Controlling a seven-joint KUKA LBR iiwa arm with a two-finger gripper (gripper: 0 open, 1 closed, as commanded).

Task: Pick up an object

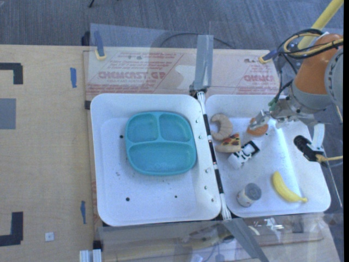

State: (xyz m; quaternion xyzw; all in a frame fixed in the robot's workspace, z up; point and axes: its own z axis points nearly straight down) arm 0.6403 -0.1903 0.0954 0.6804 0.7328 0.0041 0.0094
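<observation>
My gripper (264,120) hangs over the upper middle of the right bin (322,201), on the grey arm with the orange band that reaches in from the right. A small orange object (257,129) lies directly at the gripper's tip, touching or nearly touching it. Whether it is gripped is hidden by the wrist. Left of it lies a tan croissant-shaped piece (222,124). Below that sit a small red and yellow toy food (230,142) and a white and black object (244,153).
A yellow banana (288,188) and a small grey can (249,194) lie at the front of the right bin. The left bin (109,201) holds a teal divided plate (161,143). Cables and a black part (306,148) hang beside the wrist.
</observation>
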